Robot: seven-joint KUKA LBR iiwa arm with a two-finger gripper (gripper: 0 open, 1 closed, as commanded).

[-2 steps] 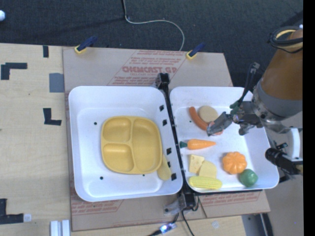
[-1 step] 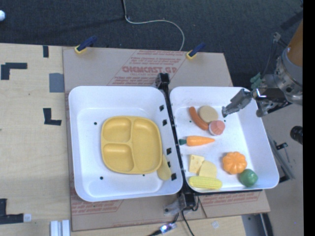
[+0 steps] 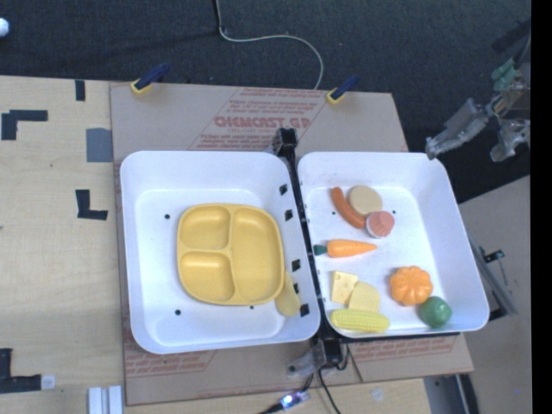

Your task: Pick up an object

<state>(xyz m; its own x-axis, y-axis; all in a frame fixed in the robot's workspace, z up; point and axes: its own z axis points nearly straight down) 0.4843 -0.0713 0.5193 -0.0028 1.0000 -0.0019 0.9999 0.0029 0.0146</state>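
Right now gripper [image 3: 448,138] sits above right bin's [image 3: 457,222] top-right rim, finger state unclear; carrot [image 3: 345,248], sausage [image 3: 347,207], pumpkin [image 3: 410,285], corn [image 3: 360,320] lie inside. Left bin [image 3: 138,231] holds yellow tray [image 3: 230,254].

So the bench [image 3: 52,231] is light wood with some black tape marks on its left part. A big sheet of cardboard [image 3: 259,123] with red print lies flat on it, and everything's placed off that. Two clamps, a yellow-and-blue clamp [image 3: 148,78] at the cardboard's far left corner and another clamp [image 3: 342,87] at its far right corner, pin it down. The left bin [image 3: 138,257] and right bin [image 3: 453,222] sit on the cardboard, touching along its middle. A thin cable [image 3: 276,40] loops just beyond the cardboard's far edge.
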